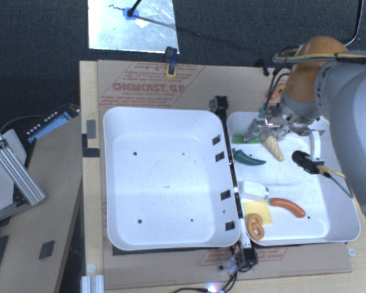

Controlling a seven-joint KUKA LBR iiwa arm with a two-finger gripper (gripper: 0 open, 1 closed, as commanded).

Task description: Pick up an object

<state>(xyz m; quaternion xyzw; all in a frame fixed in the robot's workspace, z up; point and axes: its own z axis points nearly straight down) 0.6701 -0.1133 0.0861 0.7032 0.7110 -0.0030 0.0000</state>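
My gripper (260, 130) hangs low over the far left part of the right bin (338, 221). A tan cone (273, 148) lies just under and to the right of it, touching or nearly touching the metal tip. A green pepper (249, 158) rests just in front of the gripper by the bin's left wall. Nearer the front lie a white block (254, 190), a yellow slice (257, 210), an orange sausage (287, 207) and an orange ring-shaped piece (255, 227).
The left bin (165, 176) sits beside the right one, with black clips (219, 157) along the shared wall. The grey arm (348, 102) covers the right bin's far right corner. A shiny sheet (131, 17) lies beyond the bench.
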